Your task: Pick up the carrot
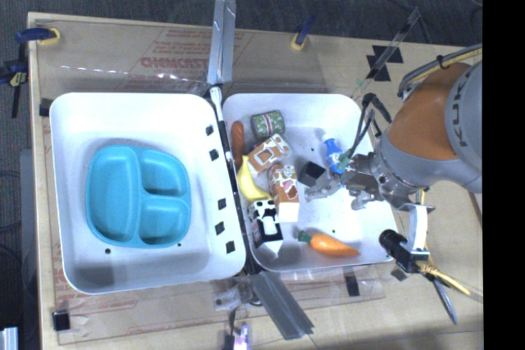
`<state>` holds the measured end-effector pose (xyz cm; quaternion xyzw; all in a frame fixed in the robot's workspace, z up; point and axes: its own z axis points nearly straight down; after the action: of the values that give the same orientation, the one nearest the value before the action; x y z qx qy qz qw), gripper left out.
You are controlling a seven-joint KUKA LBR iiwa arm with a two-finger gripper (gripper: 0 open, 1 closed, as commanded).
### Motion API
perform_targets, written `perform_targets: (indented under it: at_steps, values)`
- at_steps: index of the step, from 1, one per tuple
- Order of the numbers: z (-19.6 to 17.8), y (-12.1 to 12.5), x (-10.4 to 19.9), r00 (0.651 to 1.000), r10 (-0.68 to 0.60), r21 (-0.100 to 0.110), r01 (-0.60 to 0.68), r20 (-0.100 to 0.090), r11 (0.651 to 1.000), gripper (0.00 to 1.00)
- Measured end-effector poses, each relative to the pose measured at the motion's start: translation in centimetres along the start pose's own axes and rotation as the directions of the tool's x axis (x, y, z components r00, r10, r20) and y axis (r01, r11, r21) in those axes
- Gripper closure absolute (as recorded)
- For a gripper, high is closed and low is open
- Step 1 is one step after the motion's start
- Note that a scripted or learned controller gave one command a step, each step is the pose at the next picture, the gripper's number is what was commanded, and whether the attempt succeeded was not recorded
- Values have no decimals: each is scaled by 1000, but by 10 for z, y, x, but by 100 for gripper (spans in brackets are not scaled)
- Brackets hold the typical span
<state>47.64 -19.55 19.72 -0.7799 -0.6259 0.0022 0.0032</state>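
The carrot (pixel 332 243), orange with a small green top pointing left, lies flat near the front wall of the right bin (pixel 344 106). My gripper (pixel 338 186) hangs over the middle right of that bin, a little behind the carrot and apart from it. Nothing orange shows at the gripper. A small black piece (pixel 311 173) sits just left of it; I cannot tell whether it is a loose object or part of the gripper.
Along the right bin's left side lie a green can (pixel 267 124), a brown sausage (pixel 238 137), a banana (pixel 248 180), two patterned boxes (pixel 277 166) and a black-and-white box (pixel 267 222). A blue item (pixel 331 150) lies behind the gripper. The left bin (pixel 74 115) holds a blue compartment tray (pixel 139 194).
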Motion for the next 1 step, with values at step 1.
perform_targets:
  at_steps: [1]
  values:
    - [44, 0, -5, 1000, -22, 5, 22, 0, 1000, 0]
